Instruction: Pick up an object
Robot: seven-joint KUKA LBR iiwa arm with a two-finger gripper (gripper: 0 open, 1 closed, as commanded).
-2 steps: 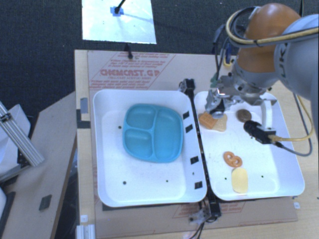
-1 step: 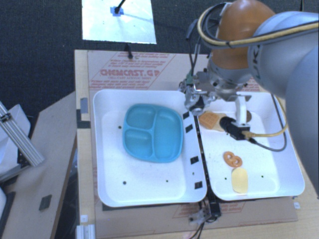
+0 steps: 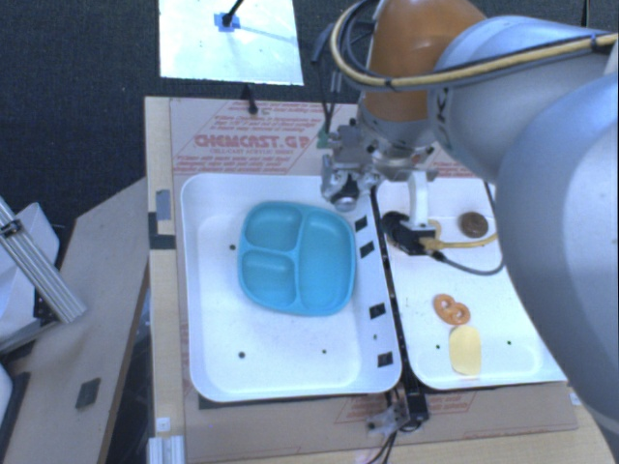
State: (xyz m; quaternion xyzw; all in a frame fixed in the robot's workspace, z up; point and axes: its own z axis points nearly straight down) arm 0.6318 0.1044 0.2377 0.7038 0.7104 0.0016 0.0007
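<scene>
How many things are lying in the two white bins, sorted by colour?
Blue: 1, the blue plastic divided plate
Orange: 1, the small orange pretzel-shaped piece
Yellow: 1, the pale yellow oval piece
Brown: 1, the round brown disc
Total: 4

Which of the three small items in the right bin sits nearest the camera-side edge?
The pale yellow piece. It lies lowest in the right bin, just below the orange pretzel-shaped item; the brown round item is up near the far end.
</scene>
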